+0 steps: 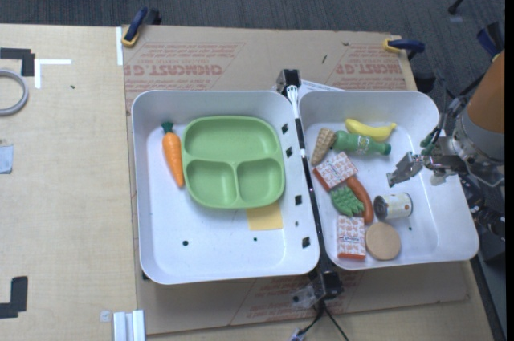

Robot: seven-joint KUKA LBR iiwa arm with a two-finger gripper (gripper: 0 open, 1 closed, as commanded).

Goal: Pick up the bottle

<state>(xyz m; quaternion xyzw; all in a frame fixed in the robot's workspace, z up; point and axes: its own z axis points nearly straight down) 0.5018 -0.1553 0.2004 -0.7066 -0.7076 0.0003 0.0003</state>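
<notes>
Bench: two white bins. Green bottle (361, 143) lies in right bin (450, 239) beside banana (370, 127). My tool (414, 167) hovers nearby; can't tell its state.

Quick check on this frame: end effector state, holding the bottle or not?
End effector: cannot be told whether open or closed; nothing visible in it. It sits over the right bin, apart from the green bottle.

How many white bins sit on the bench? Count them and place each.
2. One shallow white plastic bin sits left, holding the green divided plate; the other shallow white bin sits right, holding the green bottle.
</notes>
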